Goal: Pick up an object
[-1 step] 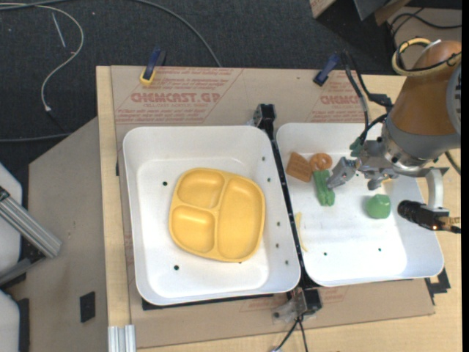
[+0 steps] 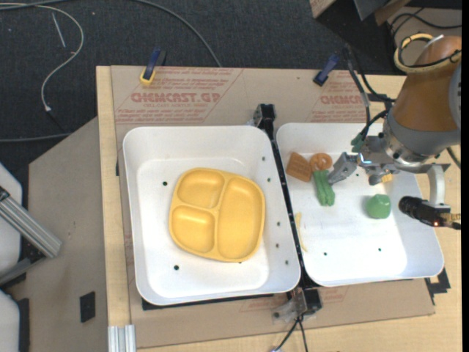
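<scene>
Jaws state unclear; cardboard [image 2: 176, 94] reads "CHEMCAST GP".

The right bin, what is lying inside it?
Inside the right bin lie a brown block, an orange ring, a green stick and a green lump. The end effector and arm cover the bin's far right corner.

Grey arm [image 2: 421, 127] with a broad orange band above the wrist, rounded and glossy. Below it, a metallic silver gripper [image 2: 350, 166] of blocky parts, black cables looping past, and a small black module glowing red.
</scene>
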Motion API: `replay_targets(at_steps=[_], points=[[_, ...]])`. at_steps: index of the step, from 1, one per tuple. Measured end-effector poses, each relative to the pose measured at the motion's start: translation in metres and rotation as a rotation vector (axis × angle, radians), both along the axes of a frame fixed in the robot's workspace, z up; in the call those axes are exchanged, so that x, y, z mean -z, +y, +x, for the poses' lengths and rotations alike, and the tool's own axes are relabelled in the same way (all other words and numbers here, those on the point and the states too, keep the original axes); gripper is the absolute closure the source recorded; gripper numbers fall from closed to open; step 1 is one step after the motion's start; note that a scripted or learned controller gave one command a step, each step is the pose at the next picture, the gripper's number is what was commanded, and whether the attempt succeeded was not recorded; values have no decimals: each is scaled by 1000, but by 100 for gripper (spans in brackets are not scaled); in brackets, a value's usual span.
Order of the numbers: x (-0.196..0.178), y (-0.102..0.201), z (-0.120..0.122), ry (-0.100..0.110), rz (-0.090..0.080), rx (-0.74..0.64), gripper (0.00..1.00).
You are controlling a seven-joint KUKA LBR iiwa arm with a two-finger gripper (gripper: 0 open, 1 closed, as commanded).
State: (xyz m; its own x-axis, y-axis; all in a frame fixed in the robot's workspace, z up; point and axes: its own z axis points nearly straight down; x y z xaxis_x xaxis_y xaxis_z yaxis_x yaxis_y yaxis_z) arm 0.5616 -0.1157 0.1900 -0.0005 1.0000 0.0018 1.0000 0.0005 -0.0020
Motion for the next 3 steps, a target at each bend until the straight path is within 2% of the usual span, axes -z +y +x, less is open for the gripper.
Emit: replay_targets(at_steps=[1,2,3], points=[[55,11,-3,6,1,0,0],[107,12,-4,3,0,2,0],[94,12,-2,-3,0,1,100]])
